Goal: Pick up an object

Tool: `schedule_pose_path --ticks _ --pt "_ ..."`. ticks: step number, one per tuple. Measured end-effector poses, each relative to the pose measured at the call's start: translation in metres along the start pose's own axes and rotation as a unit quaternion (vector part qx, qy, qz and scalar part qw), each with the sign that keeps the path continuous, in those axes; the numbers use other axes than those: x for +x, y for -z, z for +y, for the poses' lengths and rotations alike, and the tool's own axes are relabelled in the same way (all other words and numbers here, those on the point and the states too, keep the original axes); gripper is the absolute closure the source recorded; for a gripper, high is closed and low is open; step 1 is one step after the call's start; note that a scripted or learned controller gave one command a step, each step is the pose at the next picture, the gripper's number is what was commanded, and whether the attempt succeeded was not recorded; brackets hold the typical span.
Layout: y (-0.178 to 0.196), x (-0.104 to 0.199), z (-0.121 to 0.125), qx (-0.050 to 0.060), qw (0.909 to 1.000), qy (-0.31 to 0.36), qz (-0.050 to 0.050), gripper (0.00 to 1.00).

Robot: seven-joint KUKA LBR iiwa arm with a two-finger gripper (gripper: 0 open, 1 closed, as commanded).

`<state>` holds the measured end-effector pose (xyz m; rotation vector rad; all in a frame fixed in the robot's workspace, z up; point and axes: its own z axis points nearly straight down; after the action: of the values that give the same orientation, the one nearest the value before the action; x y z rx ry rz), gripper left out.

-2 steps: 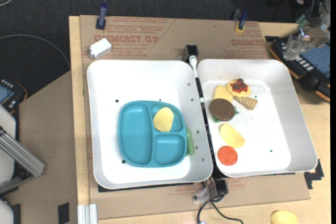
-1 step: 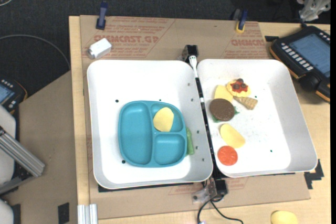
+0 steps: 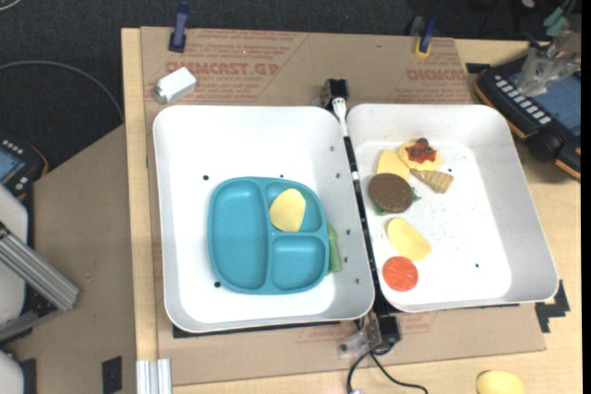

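**Camera view: toy food laid out, nothing yet lifted**

Camera view looks down on two white bins side by side on the worktop (image 3: 277, 51). I see no arm or tool over the bins, so whether it is released or clenched I cannot tell.

Nearest, at about six o'clock in the right bin (image 3: 499, 226), sits a red-orange disc (image 3: 400, 273), touching or just beside a yellow oblong piece (image 3: 407, 238) at its twelve. Further back lies a brown round patty (image 3: 391, 192), with a yellow wedge (image 3: 392, 164) behind it and a tan ridged piece (image 3: 433, 180) at its three o'clock. Farthest is a small piece with a red topping (image 3: 422, 149).

In the left bin (image 3: 185, 161) a teal divided tray (image 3: 254, 235) holds a yellow slice (image 3: 288, 210) in its upper right compartment.

These look like light, hard plastic play foods, probably smooth and apt to slip. The yellow oblong piece seems the likeliest pick: rounded, standing a little proud, best pinched across its narrow width. The flat discs would offer little edge to take hold of.
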<state>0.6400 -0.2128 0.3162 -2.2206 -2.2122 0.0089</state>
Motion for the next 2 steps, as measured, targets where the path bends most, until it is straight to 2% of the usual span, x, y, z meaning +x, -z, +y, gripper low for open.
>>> schedule_pose_path --ticks 1,2 --pt "0.175 -0.009 -0.007 -0.016 0.9999 0.002 -0.005 1.00" --pt "0.068 -0.006 -0.024 0.000 1.0000 0.001 0.001 1.00"
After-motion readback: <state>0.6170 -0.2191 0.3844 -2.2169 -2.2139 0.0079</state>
